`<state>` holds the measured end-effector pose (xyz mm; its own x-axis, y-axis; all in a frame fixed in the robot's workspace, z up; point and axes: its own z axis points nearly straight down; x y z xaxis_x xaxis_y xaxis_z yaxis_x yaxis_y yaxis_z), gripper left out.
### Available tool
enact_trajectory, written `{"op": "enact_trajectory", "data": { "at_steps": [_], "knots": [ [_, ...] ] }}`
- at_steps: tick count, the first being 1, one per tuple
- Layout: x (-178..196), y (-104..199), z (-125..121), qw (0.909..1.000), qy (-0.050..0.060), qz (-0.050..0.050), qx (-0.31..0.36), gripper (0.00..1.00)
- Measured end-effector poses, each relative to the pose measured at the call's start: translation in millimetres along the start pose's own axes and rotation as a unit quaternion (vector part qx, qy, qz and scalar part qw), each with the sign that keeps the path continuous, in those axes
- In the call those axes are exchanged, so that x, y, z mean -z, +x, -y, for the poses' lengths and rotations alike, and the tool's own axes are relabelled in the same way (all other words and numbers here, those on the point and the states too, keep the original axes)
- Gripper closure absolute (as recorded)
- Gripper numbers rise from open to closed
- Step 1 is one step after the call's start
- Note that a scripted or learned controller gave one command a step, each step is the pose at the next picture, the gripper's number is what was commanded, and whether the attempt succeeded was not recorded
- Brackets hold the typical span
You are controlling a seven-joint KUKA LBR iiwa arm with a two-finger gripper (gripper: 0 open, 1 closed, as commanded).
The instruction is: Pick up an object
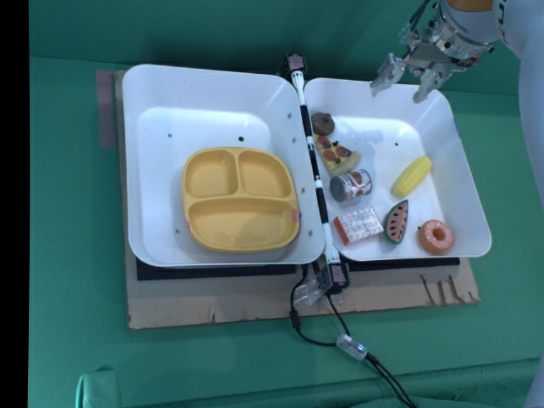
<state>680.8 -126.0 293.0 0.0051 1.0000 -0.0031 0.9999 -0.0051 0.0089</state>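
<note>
Gripper (406,82) above far edge of right bin (463,155), jaws spread, nothing between them. Nearest object – corn cob (412,176), yellow, lying slanted mid-bin, well below jaws and apart. Round brown item (322,123) by divider – too small to identify. Arm cut off at frame's top right.

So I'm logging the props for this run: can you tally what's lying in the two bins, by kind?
Left bin:
Yellow divided plate: 1

Right bin:
Brown round piece: 1
Pizza slice: 1
Can: 1
Corn cob: 1
Watermelon slice: 1
Donut: 1
Red-and-white packet: 1

Total: 8
</note>
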Motion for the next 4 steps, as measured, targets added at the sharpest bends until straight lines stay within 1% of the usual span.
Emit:
{"op": "enact_trajectory", "data": {
  "at_steps": [1,2,3,4],
  "knots": [
    [-84,-45,-20,1.0,0.001,0.003,-0.001,0.0],
    [-106,12,-18,1.0,0.007,0.007,0.0,0.0],
    [-88,17,-21,1.0,0.002,-0.001,-0.002,1.0],
    [-88,16,-21,1.0,0.003,0.001,-0.002,0.0]
  ]
}}
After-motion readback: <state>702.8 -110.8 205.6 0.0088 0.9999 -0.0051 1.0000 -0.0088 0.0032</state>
